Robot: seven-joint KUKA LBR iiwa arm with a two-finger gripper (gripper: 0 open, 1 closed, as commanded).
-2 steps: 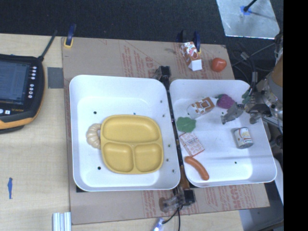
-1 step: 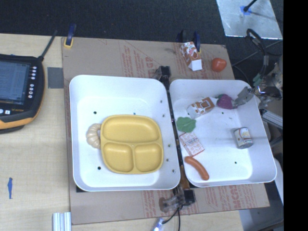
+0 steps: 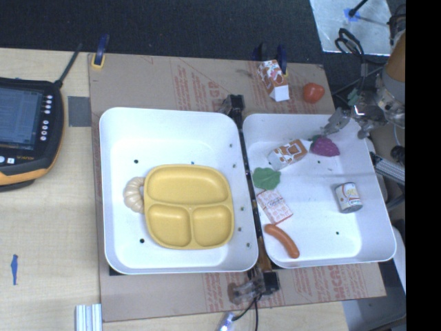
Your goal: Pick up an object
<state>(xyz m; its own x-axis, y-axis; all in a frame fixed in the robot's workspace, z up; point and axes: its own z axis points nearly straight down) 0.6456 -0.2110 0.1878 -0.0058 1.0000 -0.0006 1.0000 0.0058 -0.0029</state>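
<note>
My gripper [image 3: 350, 124] hangs over the far right corner of the right bin [image 3: 375, 243], fingers spread and nothing between them. Just below and left of it lies a purple toy [image 3: 324, 146]. The right bin also holds a small brown and white carton [image 3: 288, 153], a green leaf-shaped piece [image 3: 266, 178], a red and white packet [image 3: 274, 206], an orange sausage [image 3: 282, 241] and a small can [image 3: 349, 196]. The left bin [image 3: 114, 250] holds a yellow divided plate [image 3: 187, 205] with a beige ridged piece [image 3: 134, 194] against its left side.
Behind the bins on the cardboard stand a small carton [image 3: 273, 78] and a red tomato [image 3: 313, 92]. A teach pendant [image 3: 24, 129] lies at the far left. Scissors [image 3: 351, 41] rest at the back right.
</note>
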